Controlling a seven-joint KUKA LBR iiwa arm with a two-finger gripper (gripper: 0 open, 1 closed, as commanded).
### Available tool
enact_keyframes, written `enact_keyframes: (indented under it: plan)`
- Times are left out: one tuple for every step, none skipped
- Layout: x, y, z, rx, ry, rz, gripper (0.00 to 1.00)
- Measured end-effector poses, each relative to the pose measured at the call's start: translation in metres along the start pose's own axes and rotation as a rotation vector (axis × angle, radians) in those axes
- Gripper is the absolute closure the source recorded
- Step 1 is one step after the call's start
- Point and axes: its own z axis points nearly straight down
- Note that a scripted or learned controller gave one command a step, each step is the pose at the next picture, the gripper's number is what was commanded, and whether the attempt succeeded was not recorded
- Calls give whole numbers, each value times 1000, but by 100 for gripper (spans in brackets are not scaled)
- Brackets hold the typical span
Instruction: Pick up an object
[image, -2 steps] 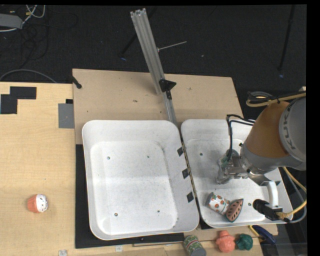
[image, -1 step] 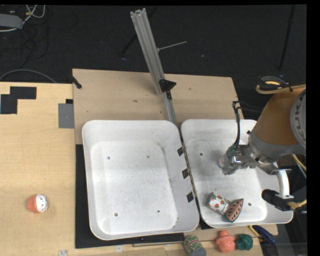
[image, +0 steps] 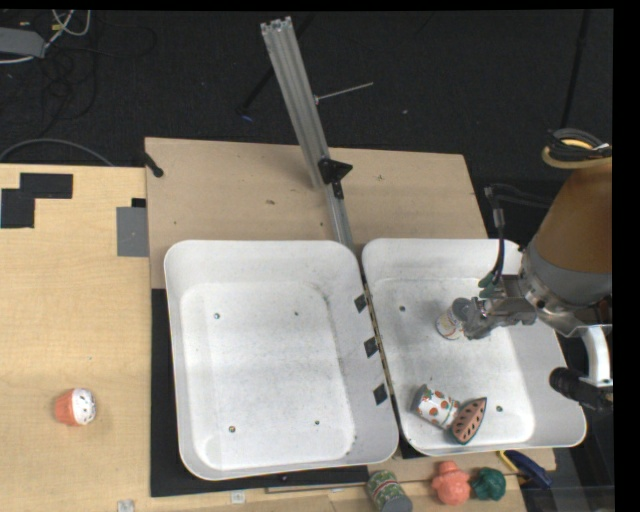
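Note:
The arm reaches in from the right over the right bin (image: 530, 425). My gripper (image: 466, 320) hangs low above the bin's middle, right beside a small pale round object (image: 448, 325) with an orange edge that lies at its tip. Whether that object is between the fingers is not visible. Near the bin's front edge lie a white spotted toy (image: 435, 405) and a brown leaf-shaped piece (image: 468, 420), touching each other.
The left bin (image: 200, 290) adjoins the right one, with black clips along the shared rim. A metal rail (image: 305, 120) slants up behind the bins. Small toys (image: 450, 484) lie on the bench in front of the right bin. An orange and white ball (image: 75, 407) rests far left.

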Motion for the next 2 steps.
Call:
enact_keyframes:
  plan:
    - [8, 5, -48, 0, 0, -1, 100]
    - [59, -8, -29, 8, 3, -3, 100]
